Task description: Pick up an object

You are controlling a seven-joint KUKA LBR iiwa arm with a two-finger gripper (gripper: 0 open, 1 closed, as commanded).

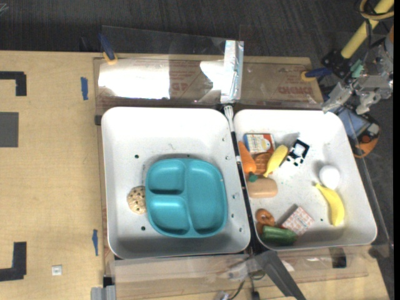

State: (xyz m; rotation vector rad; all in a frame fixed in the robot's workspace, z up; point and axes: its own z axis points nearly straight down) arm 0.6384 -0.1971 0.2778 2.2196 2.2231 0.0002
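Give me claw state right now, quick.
Claw: cannot be told. It sits above the right bin's far right corner, with nothing seen in it.

We're seeing the robot's hardware up at the top right corner, and it's a busy cluster: pale grey metal gripper (350,95) parts with angular edges, a yellow tube-like piece (356,39) slanting above them, and a yellow cable loop (377,2) curling at the very top. We catch small blue bits among the metal, dark fittings too, and an orange patch (365,147) lower down.
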